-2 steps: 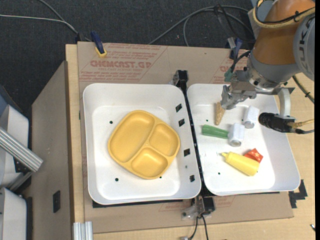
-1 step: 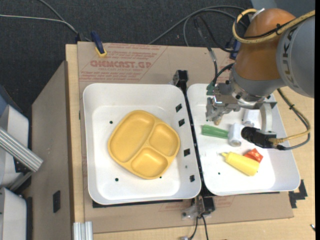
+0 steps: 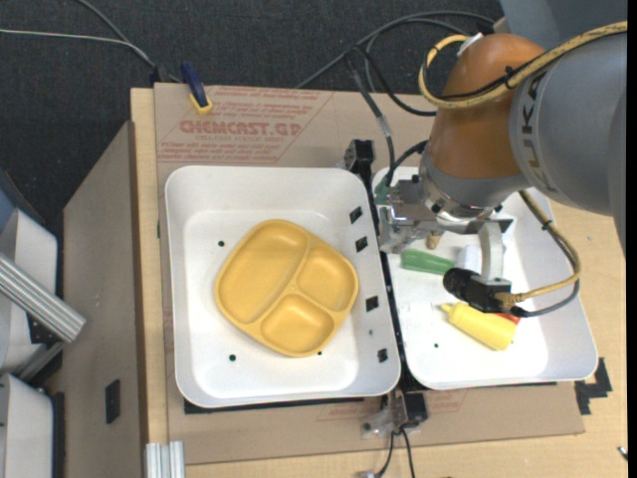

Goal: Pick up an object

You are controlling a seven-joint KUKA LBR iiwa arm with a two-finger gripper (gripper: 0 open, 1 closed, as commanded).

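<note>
A brown, cardboard-coloured surface [image 3: 119, 267] fills the middle of the view, with red printed lettering [image 3: 242, 124] along its far edge at 12 o'clock. Two shallow white bins sit on it side by side, touching at the centre. The left bin [image 3: 189, 366] lies toward 9 o'clock, the right bin [image 3: 557, 357] toward 3 o'clock. A small blue and yellow clip [image 3: 195, 88] grips the surface's far edge at about 11 o'clock.
</note>
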